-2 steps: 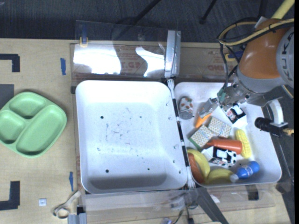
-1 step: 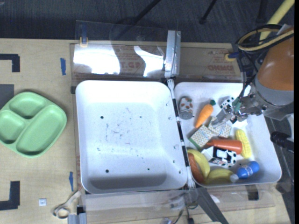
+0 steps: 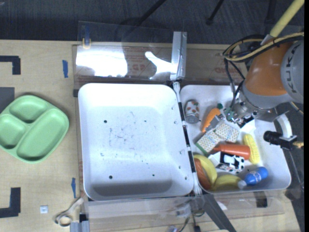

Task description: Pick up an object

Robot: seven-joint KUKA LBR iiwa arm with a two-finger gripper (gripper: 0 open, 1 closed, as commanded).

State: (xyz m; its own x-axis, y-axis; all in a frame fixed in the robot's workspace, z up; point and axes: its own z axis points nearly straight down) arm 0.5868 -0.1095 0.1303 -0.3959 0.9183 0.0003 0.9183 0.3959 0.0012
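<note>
Reached in from the right, orange-banded arm (image 3: 270, 76) bent down over the far part of the right bin (image 3: 285, 178), gripper (image 3: 235, 114) low beside one carrot (image 3: 210, 118); finger state impossible to tell. Counted in that bin: one small can (image 3: 192, 111), one corn cob (image 3: 251, 148), one banana (image 3: 217, 176), one blue bottle (image 3: 254, 176). Left bin (image 3: 130, 139) alongside; one green divided plate (image 3: 33, 128) on the tabletop (image 3: 38, 57).

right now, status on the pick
Gripper low in right bin, over carrot. Nothing seen held. Pile crowded: corn, bananas, bottle.
</note>
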